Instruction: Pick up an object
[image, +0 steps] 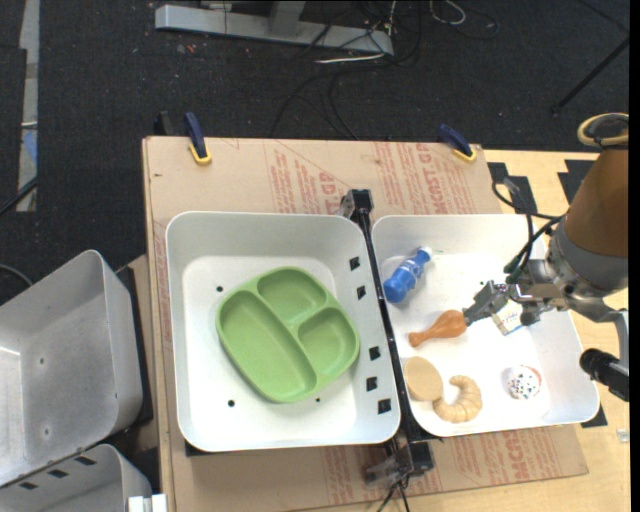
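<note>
- Two white bins sit side by side on the bench (300, 180); the left bin (190, 300) holds a green divided plate (288, 333), and the right bin (470, 240) holds the loose items.
- Nearest the claw (489, 303) is a toy chicken drumstick (440, 327), its narrow end just beside the claw tip; whether they touch is unclear.
- Whether the claw is parted or together cannot be told from this slanted view, and nothing is seen clamped in it.
- Other candidates: a blue bottle (404, 276) near the divider, a tan flat cookie (422, 379), a croissant (460, 399) touching it, and a small spotted white piece (522, 382).
- Judgement: the drumstick is the likeliest target; straddling its thin shank across the width should grip better than the rounded meat end, which may slip out.
</note>
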